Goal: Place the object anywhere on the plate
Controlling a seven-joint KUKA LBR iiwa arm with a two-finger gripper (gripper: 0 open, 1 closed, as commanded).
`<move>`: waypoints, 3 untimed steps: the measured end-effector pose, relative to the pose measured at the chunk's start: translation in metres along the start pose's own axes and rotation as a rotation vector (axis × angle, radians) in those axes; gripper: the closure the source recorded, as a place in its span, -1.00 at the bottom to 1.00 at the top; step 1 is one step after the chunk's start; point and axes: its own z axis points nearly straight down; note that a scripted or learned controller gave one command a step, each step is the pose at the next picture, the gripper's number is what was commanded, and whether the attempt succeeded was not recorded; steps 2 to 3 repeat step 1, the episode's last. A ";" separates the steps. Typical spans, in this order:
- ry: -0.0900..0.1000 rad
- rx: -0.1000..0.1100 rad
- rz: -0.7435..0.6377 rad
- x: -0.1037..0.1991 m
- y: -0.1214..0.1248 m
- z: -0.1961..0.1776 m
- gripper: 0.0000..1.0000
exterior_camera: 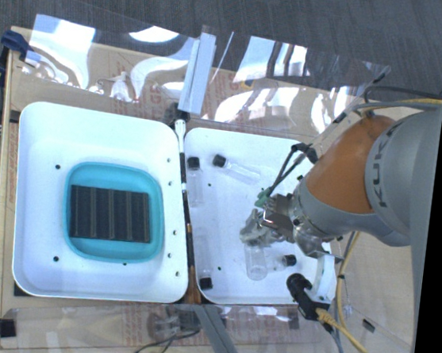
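Gripper [256, 230]: low over the right bin [208, 150], toward its near right part, carried by the grey arm [380, 183] with its orange band reaching in from the right; whether it is spread or closed cannot be told from this slant. Clear plastic object [257, 262]: transparent, tube-like, lying on the floor of the right bin just below the gripper, touching or nearly touching it; contact cannot be confirmed. Second clear tube with black cap [236, 167]: lying in the upper part of the same bin, well apart from the gripper. Plate [112, 213]: teal, rounded-rectangular, with a dark ribbed centre, sitting in the middle of the left bin [28, 252], well apart from the object. Bench [90, 331]: wooden, bearing both bins side by side.
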 end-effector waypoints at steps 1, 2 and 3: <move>0.000 0.000 0.000 0.000 0.000 0.000 -1.00; 0.000 0.000 0.000 0.000 0.000 0.000 -1.00; 0.000 0.000 0.000 0.000 0.000 0.000 -1.00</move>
